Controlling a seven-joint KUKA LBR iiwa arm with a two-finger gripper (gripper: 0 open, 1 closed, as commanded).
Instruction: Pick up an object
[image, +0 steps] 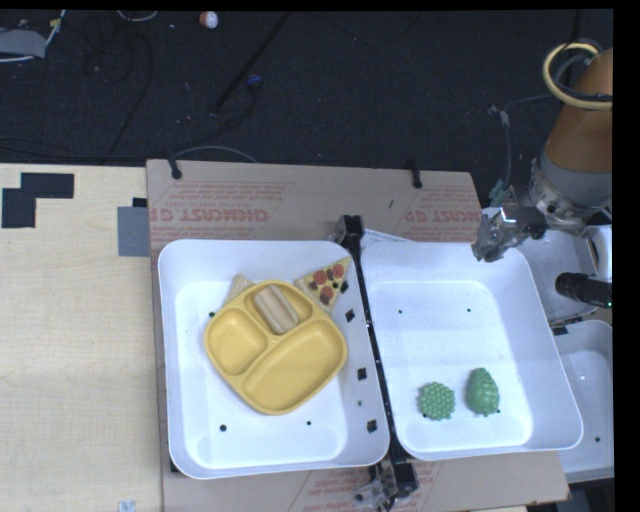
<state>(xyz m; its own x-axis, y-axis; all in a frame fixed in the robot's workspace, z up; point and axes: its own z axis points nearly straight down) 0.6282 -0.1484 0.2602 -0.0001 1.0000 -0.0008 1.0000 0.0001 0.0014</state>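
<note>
arm: grey KUKA arm with orange band (585, 110), upper right | grey metal two-finger gripper (492, 243): pointing down-left, low

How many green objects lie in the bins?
2: a round bumpy green piece and a taller green piece, side by side near the front of the right bin.

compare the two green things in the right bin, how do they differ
The round green piece is flatter, circular and paler, with a bumpy dotted surface. The oval green piece to its right is taller, elongated and darker. The two lie close together but apart. Both are small and green, in the right bin.
</note>
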